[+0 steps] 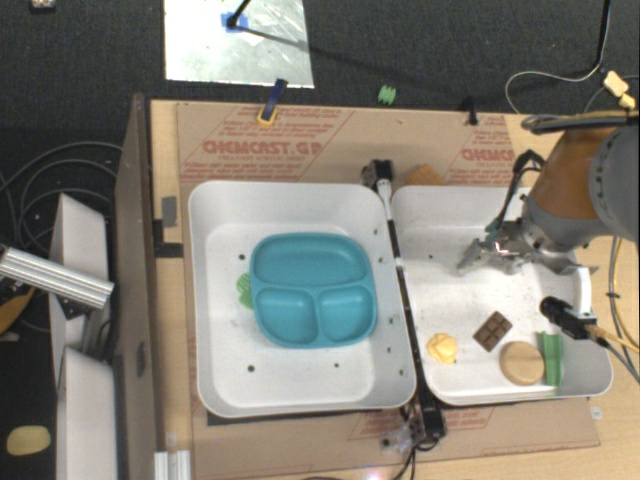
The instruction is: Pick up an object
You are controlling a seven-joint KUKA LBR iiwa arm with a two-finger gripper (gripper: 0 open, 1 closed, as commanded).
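Camera view showed the candidate objects lying together in the near part of the right bin [470, 393]: a small yellow piece [442, 348], a brown chocolate-like square [492, 330] just beyond it, a round tan cookie-like disc [521, 362], and a green strip [551, 359] touching the disc's right side. None of them sat between the fingers. The gripper [487, 251] hovered over the far half of that bin, well apart from the group, and whether its fingers were spread or closed could not be told. The grey arm [590, 193] reached in from the right. In the left bin [215, 298] lay a blue divided plate [312, 288], with something green [244, 288] peeking from under its left edge.
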